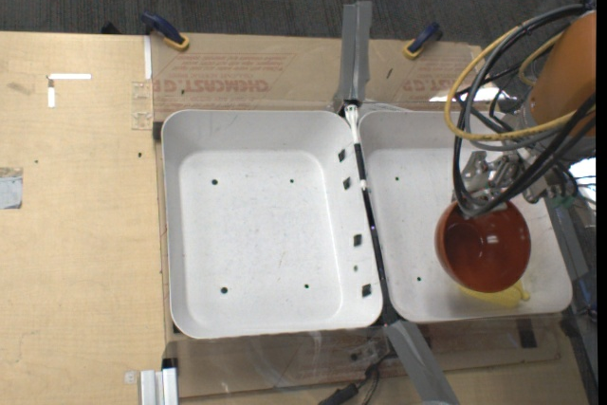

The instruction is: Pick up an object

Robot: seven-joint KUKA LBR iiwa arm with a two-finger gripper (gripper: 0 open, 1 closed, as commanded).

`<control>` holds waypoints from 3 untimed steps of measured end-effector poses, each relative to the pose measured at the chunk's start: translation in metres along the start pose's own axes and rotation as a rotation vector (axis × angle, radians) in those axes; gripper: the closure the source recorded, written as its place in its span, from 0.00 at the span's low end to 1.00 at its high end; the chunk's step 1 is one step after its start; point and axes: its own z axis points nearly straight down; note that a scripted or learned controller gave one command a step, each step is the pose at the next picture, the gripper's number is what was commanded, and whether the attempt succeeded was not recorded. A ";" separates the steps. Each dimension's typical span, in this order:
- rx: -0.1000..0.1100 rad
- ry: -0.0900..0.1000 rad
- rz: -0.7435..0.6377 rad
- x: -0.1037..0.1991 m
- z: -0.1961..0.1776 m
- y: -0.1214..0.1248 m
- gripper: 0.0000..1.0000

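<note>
A dark grey carpet floor lies behind a light wooden bench [76, 232], and a sheet of brown cardboard [247, 81] lies under two shallow white bins. The arm [569, 71], with its orange band and loops of black and yellow cable [493, 109], comes in from the right, and the gripper [488, 190] hangs over the right bin [408, 232]. The metal parts of the gripper are crowded together with the cables, so I cannot tell how it is set or whether it has hold of anything. Just below the gripper, a red bowl [484, 247] sits in the right bin, and its upper rim meets the gripper tip in this view. A yellow object [507, 296] shows from under the bowl's lower edge. To the left of the gripper is the left bin [190, 204]. Two clamps [166, 30] with blue and orange handles hold the cardboard at the far edge.
</note>
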 end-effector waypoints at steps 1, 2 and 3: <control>0.000 -0.003 -0.435 -0.003 -0.063 -0.094 1.00; 0.008 -0.013 -0.580 -0.015 0.102 0.012 1.00; 0.002 -0.003 -0.483 -0.002 0.027 -0.070 1.00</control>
